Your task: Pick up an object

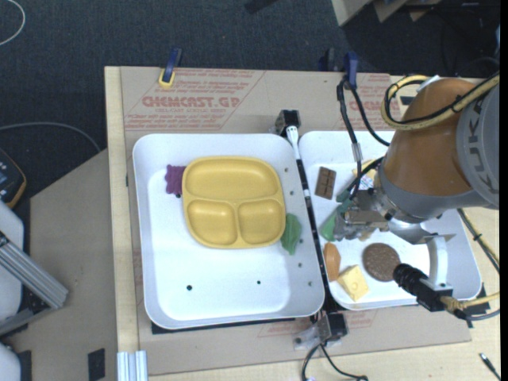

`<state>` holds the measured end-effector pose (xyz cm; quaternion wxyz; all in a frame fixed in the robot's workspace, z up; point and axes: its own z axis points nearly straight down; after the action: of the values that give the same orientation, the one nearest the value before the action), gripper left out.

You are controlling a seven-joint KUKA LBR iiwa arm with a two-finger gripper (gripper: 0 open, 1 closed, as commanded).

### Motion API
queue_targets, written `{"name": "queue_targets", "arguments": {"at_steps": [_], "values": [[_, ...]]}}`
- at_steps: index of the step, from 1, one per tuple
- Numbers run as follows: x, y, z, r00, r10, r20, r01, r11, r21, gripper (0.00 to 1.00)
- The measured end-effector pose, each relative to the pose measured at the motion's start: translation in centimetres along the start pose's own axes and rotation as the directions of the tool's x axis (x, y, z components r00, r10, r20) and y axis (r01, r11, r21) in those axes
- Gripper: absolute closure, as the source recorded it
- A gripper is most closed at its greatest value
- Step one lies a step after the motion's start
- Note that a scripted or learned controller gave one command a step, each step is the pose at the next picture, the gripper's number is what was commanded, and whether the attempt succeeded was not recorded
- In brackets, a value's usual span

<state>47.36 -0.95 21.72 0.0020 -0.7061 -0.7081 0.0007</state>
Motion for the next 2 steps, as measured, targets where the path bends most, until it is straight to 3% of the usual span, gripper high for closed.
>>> {"name": "queue_targets", "arguments": {"at_steps": [2], "values": [[-0.7, 0.8, -1.6, 1.000, 0.002, 0.002, -0.002, 1.000, -0.005, 1.00]]}}
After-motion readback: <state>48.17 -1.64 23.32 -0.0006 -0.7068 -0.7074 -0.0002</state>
